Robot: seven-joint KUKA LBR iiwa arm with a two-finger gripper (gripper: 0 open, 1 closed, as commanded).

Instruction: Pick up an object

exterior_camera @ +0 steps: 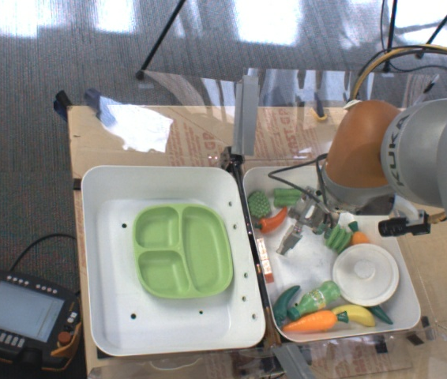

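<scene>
A brown worktop [200, 136] stands on grey carpet and carries two shallow white bins side by side. The left bin [97, 212] holds a green divided plate [182, 249], lying flat near its middle. The right bin [409, 306] holds a jumble of toy food: a broccoli [259, 204] and a red pepper [273, 221] by its left wall, a white lidded bowl [365, 274], a carrot [315, 321], a banana [355, 314] and a green bottle [317, 298] toward the front. The pincer [291, 239] hangs over the bin's middle, fingers parted with nothing between them. The arm [397, 152] covers the bin's far right corner, and the green pieces beside the wrist are hard to identify.
</scene>
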